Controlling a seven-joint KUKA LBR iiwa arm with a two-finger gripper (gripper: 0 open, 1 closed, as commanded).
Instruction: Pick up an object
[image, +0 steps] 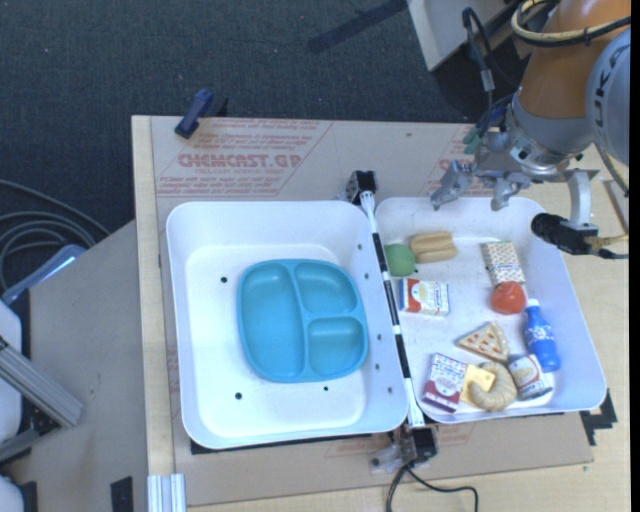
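In the camera view my gripper (470, 190) hangs spread and holding nothing over the far rim of the right bin (585, 330), so I would lower it straight on the smooth, rounded tan bread roll (432, 246) just beside the green ball (400, 259).

Arm (575, 70) cropped at top-right corner

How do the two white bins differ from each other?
The left bin carries one blue divided plate; the right bin carries many small toy foods, such as a blue bottle and a pizza slice. The pincer hangs over the right bin's far rim, away from the left bin. Both are shallow, white and side by side.
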